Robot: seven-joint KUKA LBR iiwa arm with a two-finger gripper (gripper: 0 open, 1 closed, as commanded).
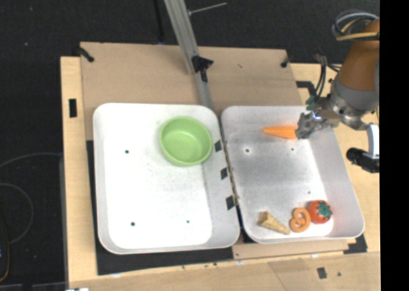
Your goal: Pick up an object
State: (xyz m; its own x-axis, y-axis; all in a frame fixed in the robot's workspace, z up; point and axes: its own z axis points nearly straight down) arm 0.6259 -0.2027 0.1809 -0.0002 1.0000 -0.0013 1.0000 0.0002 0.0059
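Note:
An orange carrot (279, 132) lies near the far edge of the right bin (281, 181), pointing left. My gripper (307, 125) sits right at the carrot's thick right end and touches or overlaps it. The arm's grey wrist and orange band come in from the right edge. In the right bin's near right corner lie a red tomato-like toy (320, 211), an orange ring-shaped piece (299, 220) and a tan wedge (273, 222). A light green bowl (186, 141) stands upright in the far right part of the left bin (140, 206).
A slanted metal pole (182, 27) runs from the top of the view down to the gap between the bins. Both bins rest on a brown board (147, 72) on the bench. Black clips (225, 171) sit along the seam between the bins.

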